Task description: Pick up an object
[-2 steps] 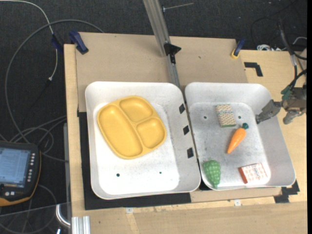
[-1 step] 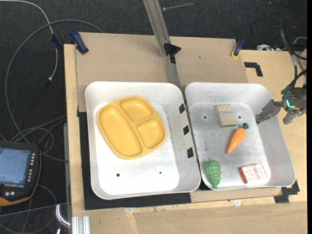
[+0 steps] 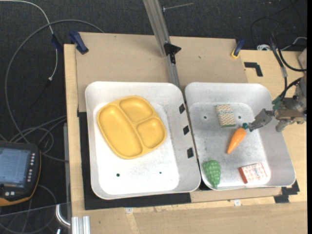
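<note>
My gripper (image 3: pixel 269 123) hangs over the right side of the right bin (image 3: pixel 273 97); it is open with nothing between its fingers. Its left fingertip (image 3: pixel 257 121) is just right of the top of an orange toy carrot (image 3: pixel 236 139), which lies tilted in the middle of that bin. A small patterned block (image 3: pixel 225 115) sits up and to the left of the carrot. A green leafy toy (image 3: pixel 212 172) lies at the bin's front left. A red and white packet (image 3: pixel 253 173) rests at the front right.
The left bin (image 3: pixel 102 177) holds a yellow divided plate (image 3: pixel 130 126). A metal pole (image 3: pixel 161 30) slants down to the gap between the bins. Cables (image 3: pixel 285 57) trail at the back right near the arm.
</note>
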`<state>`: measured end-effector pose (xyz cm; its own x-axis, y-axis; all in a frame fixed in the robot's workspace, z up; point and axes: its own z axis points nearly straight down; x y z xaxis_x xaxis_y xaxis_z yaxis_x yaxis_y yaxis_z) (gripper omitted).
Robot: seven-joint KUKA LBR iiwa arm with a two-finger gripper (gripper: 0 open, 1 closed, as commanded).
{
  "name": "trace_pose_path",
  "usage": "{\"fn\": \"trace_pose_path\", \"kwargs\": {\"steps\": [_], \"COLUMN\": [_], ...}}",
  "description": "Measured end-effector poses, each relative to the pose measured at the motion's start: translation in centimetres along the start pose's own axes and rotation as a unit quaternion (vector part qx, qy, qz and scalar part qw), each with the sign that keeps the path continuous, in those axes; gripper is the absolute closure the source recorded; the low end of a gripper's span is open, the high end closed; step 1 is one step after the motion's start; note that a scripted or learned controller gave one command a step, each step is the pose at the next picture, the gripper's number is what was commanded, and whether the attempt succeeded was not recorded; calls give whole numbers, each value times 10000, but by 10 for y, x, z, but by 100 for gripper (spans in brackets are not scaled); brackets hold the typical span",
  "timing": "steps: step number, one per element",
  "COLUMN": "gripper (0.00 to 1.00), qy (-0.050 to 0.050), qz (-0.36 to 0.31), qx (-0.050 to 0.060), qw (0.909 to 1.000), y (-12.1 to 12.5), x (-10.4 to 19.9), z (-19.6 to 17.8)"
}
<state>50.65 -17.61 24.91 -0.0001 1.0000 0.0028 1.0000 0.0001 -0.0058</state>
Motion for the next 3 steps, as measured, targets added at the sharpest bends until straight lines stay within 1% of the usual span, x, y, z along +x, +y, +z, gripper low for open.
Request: {"fn": "trace_pose_path", "kwargs": {"steps": [1, 2, 3], "gripper": [0, 0, 100], "qy": [6, 5, -9], "qz": [-3, -2, -6], "qx": [12, 5, -37], "qw": [10000, 10000, 10000], "y": [-3, 2, 4], "x": [8, 12, 11], "z": [60, 105, 91]}}
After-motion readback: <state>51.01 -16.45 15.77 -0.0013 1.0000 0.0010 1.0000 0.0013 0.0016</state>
